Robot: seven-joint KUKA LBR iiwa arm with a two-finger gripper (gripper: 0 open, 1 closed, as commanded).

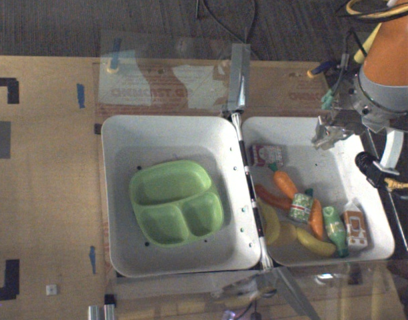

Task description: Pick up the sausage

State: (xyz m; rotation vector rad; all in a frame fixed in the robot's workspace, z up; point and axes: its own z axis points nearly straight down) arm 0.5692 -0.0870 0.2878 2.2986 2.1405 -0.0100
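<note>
The sausage [271, 197] is a thin reddish-brown stick lying slantwise at the left side of the right bin [384, 245], close to the divider. It is partly tucked under an orange carrot [284, 184] and a small green carton [301, 207]. My gripper [325, 137] hangs over the bin's far right part, above bare floor, well to the upper right of the sausage and apart from every item. Nothing shows in it.
The right bin also holds a pink-white packet [267, 155], a second carrot [316, 219], two bananas [315, 242], a green bottle [335, 231] and a brown juice box [355, 227]. In the left bin [117, 145] lies a green divided plate [176, 203].
</note>
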